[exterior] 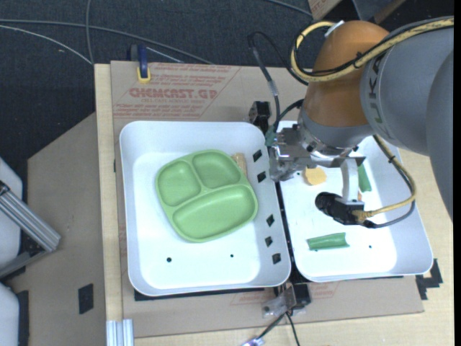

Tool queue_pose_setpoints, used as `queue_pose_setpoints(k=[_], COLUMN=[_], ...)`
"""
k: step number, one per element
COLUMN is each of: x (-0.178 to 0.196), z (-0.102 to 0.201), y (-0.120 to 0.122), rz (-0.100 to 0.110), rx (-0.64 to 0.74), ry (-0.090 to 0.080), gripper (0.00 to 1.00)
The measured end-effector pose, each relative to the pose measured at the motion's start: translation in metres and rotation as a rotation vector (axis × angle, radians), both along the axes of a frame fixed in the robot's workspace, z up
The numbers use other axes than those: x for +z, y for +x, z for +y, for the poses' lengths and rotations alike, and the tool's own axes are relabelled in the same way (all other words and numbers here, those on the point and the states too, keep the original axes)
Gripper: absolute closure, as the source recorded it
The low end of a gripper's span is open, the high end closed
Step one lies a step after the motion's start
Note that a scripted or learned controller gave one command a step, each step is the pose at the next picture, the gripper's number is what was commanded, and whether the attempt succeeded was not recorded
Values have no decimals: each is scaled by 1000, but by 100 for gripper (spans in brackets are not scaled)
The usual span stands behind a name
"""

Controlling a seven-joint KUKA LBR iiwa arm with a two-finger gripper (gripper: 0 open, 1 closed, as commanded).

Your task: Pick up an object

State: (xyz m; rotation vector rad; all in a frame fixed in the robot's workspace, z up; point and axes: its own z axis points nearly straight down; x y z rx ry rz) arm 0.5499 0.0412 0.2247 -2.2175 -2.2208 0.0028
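My gripper (282, 163) hangs low over the left part of the right bin (403, 254), close to the wall between the two bins. A small yellow-orange piece (315, 176) lies just to its right, partly under the wrist. A flat green block (328, 241) rests nearer the front of that bin. A slim green stick (364, 178) lies further right, partly hidden by the arm. Nothing is visibly held.
The left bin (144, 258) holds a green divided plate (207, 194), with a small tan piece (240, 163) at its far right rim. The grey and orange arm covers the back of the right bin. Cardboard lies under both bins.
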Motion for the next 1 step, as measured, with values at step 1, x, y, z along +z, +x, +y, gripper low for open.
queue_pose_setpoints(k=[1], x=[-9], z=[49], y=[2], rz=[-2], rx=[0], ry=[-1], gripper=[100])
